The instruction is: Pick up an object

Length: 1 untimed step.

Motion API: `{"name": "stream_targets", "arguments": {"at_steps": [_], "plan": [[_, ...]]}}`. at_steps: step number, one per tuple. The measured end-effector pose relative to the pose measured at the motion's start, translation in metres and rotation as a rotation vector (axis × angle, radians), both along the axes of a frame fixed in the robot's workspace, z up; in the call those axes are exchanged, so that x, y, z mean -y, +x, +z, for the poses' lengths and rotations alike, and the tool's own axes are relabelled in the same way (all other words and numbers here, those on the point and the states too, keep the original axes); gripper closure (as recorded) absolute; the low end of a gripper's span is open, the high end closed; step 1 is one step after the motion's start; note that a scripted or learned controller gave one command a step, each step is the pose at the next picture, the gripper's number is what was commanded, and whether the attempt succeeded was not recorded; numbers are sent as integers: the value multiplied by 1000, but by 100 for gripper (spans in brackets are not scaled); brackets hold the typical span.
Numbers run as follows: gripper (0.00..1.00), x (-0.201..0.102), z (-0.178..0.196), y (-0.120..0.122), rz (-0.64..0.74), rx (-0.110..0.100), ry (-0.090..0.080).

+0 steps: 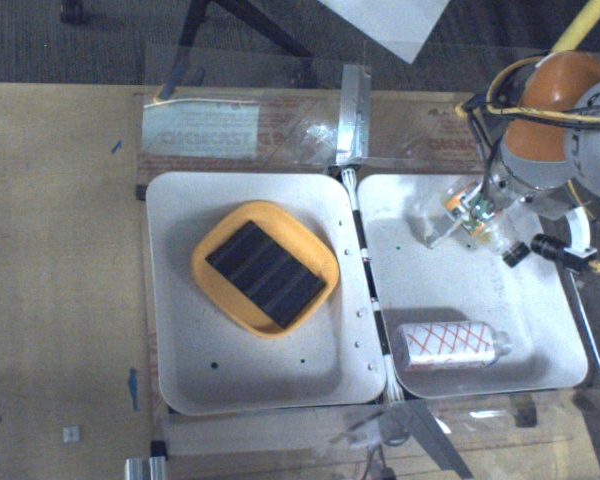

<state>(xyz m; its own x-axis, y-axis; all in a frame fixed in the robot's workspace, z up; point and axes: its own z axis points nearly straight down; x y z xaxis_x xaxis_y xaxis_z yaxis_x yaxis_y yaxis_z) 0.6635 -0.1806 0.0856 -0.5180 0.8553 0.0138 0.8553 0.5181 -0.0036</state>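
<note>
While the pincer (450,218) hangs over the far part of the right bin (540,378), I can't tell how its fingers stand: too small and blurred, tangled with wiring. Nothing visibly sits between them, so I count nothing as held.

Candidates, placed relative to the divider (365,278) between the bins:
- Bottle (448,343), white with a red crisscross label, lies on its side just right of the divider, near end of the right bin.
- Orange tray (265,268) with a dark ribbed insert sits left of the divider, mid left bin (175,368), rotated.

Risks, my judgement:
- Pincer is well apart from both objects; a straight descent likely closes on bare bin floor.
- Bottle is round and lying down; off-axis contact could roll it toward the bin wall.
- Tray looks broad; the fingers may not span it and could slip off the rim.
- Crossing to the left bin risks clipping the divider.
</note>
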Motion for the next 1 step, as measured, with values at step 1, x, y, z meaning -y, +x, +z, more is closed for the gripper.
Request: {"name": "stream_targets", "arguments": {"at_steps": [1], "plan": [[100,0,8,-1,0,-3,-2]]}}
